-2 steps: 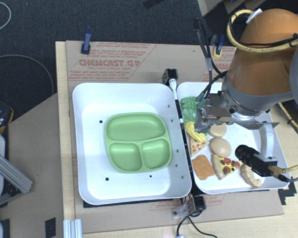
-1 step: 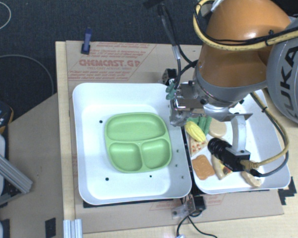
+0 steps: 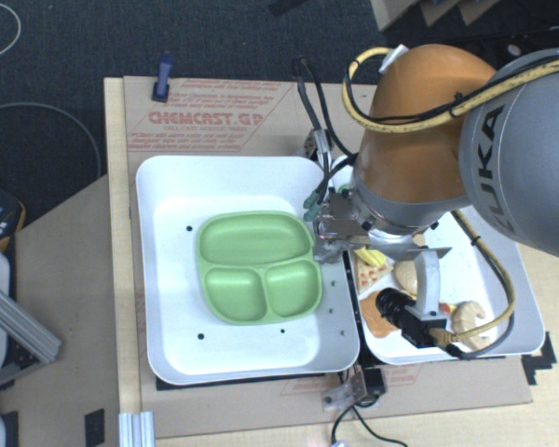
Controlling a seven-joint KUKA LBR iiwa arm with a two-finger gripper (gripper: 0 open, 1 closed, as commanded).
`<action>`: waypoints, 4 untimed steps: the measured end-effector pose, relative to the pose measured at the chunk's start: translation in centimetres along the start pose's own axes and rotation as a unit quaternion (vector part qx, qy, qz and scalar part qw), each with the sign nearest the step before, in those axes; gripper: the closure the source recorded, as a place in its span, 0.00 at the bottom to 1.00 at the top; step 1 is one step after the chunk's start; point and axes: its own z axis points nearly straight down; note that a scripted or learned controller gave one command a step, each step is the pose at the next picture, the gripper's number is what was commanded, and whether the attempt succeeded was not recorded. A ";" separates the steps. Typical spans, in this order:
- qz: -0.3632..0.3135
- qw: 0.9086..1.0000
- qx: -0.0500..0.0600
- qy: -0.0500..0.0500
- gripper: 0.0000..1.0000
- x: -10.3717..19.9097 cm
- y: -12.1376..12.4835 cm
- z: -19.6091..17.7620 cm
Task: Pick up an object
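Dark grey carpet floor (image 3: 121,26); thin white cable (image 3: 2,12) looped at left; brown board (image 3: 214,115) atop bench.

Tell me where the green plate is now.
The green plate lies in the left bin, toward its right side, beside the arm's wrist.

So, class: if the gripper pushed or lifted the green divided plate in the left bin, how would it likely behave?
The green divided plate looks like moulded plastic, so probably stiff and light. It lies flat on the left bin, so a push would likely slide it, not tip it. Its low rounded rim may be awkward for a gripper to pinch.
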 end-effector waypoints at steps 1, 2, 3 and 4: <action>-0.003 1.000 -0.012 0.003 1.00 3.3 2.5 -11.5; -0.002 1.000 -0.006 0.001 1.00 3.1 2.3 -11.9; -0.002 1.000 -0.008 0.001 1.00 3.2 2.4 -12.9; -0.003 1.000 -0.009 0.001 1.00 3.2 2.4 -13.9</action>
